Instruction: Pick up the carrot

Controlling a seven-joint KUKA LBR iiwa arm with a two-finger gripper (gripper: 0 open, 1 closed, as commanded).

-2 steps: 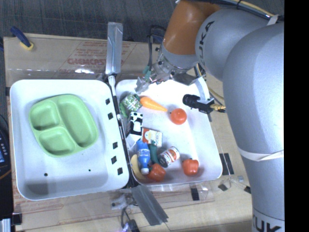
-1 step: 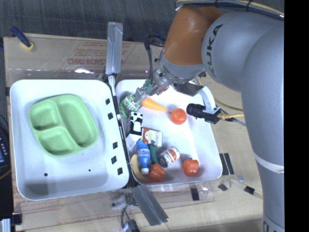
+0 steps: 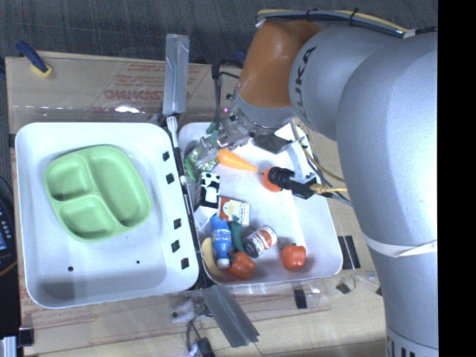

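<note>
Arm (image 3: 372, 125), grey, entering from the right and filling the upper right of the view, orange band (image 3: 271, 58) above the wrist, wrist angled down and leftward, gripper (image 3: 216, 141) at its low left end, finger state not discernible

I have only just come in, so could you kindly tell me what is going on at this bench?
The grey arm reaches into the right bin, its tool low at the far end, close beside the carrot. Whether it has a grip cannot be told. More toy groceries crowd the near end, among them a small can and a red tomato. The left bin holds a green divided plate.
</note>
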